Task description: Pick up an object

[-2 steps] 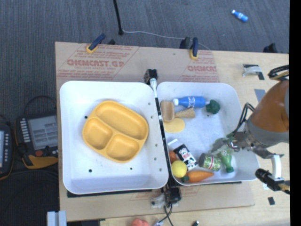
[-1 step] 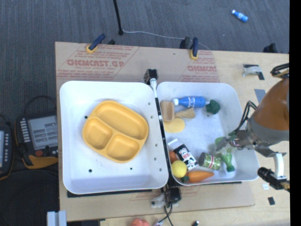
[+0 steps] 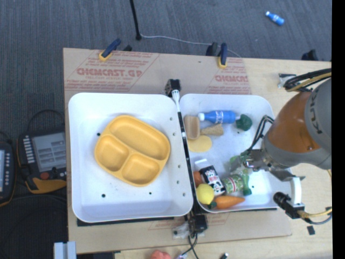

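Observation:
The right bin [image 3: 259,104] holds several small objects. A blue and white bottle [image 3: 218,116] lies near its far wall beside a dark green piece [image 3: 243,122]. A tan block [image 3: 191,125], a biscuit-coloured piece [image 3: 212,130] and a pale yellow disc [image 3: 200,143] lie along the left side. At the near edge are a black can [image 3: 213,179], a yellow lemon [image 3: 205,194], an orange carrot [image 3: 229,201] and a green-labelled bottle [image 3: 237,185]. My gripper [image 3: 242,163] hangs low in this bin, just above the green-labelled bottle, with the orange band of the arm behind it.
The left bin [image 3: 86,198] holds a yellow divided plate [image 3: 132,149]. A black post [image 3: 173,86] stands where the two bins meet at the back. Clamps [image 3: 222,55] grip the bench's far edge. A controller box [image 3: 46,151] sits off the bench at left.

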Available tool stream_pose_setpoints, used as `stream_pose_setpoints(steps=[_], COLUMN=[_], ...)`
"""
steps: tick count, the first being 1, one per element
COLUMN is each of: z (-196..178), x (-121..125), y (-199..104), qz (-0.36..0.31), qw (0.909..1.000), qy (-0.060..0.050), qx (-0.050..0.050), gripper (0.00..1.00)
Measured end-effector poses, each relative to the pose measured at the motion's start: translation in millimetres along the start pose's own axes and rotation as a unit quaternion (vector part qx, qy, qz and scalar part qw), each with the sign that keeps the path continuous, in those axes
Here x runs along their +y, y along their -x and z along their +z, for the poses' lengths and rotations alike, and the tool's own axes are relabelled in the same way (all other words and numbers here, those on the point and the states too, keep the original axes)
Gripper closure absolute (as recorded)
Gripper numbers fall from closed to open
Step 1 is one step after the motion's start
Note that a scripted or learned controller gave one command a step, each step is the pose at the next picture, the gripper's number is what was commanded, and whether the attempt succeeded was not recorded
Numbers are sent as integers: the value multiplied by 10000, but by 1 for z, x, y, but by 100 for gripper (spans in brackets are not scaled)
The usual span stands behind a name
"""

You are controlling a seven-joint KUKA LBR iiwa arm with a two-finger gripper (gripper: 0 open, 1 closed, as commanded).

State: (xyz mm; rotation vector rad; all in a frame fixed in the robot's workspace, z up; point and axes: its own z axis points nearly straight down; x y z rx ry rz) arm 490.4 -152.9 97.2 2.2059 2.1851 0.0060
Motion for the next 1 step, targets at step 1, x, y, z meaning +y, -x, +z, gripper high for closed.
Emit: stream_pose_setpoints(steps=[1], z=[-121], x=[-4], y=[-68], qz=[-51], qw=[9998], qy=[-144], qx=[112], gripper=[100])
